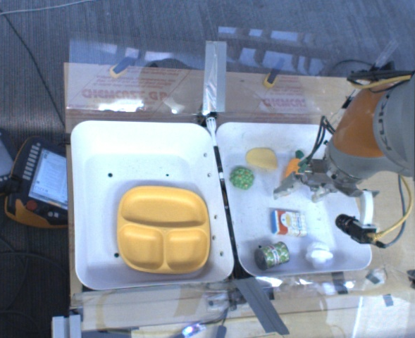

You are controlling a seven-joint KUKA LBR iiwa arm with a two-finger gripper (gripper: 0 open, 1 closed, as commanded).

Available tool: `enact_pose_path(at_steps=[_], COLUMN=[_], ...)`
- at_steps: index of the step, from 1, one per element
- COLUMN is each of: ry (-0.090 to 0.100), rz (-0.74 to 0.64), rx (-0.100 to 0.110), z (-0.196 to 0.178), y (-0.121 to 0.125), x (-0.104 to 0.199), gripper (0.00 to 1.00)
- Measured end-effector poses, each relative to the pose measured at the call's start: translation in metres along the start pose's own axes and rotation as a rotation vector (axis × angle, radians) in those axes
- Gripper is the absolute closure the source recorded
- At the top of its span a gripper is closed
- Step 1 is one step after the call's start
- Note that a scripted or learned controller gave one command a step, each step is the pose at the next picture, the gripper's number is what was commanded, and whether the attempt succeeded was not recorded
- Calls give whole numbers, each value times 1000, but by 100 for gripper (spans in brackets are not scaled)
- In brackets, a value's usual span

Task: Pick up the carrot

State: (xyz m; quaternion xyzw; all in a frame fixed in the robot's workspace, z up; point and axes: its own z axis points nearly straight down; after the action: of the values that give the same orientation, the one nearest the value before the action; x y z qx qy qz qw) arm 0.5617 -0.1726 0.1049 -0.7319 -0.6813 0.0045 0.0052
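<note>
The carrot is small and orange with a green top, and it lies in the upper middle of the right bin. My gripper hangs just below and to the right of it, reaching in from the right. Its fingers are spread open, and nothing shows between them. The carrot sits beside the gripper's upper edge, not inside the jaws. The grey arm with its orange band partly covers the bin's right side.
The right bin also holds a yellow lump, a green ball, a small white and blue carton, a green can and a white object. A yellow divided tray lies in the left bin.
</note>
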Motion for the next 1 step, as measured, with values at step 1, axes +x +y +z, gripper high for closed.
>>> enact_pose_path(at_steps=[1], ry=[-4], rz=[-113], rx=[-18], z=[15], y=[67], x=[-2], gripper=[0])
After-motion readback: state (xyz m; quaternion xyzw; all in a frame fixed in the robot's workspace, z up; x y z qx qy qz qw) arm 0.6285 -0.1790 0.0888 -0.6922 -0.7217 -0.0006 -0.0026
